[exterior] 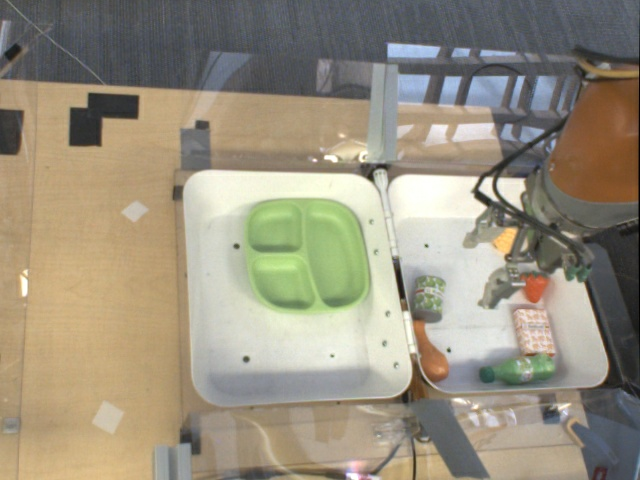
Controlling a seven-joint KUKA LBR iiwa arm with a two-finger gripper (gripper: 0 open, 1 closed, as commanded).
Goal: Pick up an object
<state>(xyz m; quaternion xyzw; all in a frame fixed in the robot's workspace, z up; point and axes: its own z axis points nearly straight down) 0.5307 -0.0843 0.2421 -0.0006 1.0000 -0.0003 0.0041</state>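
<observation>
The pincer (497, 263) hangs over the right bin (460, 200) with its two metal fingers spread wide, nothing between them. Just to its right lie a small orange-red piece (538, 288) and a rectangular printed packet (533, 330), with a glossy green bottle (517, 371) below them. To its left stand a small green can (429, 296) and a smooth orange carrot-shaped toy (431, 356), and farther left a three-compartment green plastic plate (305, 254) sits in the left bin (215, 298).

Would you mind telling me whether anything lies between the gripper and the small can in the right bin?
Nothing visible does. The gripper hangs over the right bin, and the small can stands apart to its left on bare bin floor; the orange piece lies nearer the camera.
</observation>
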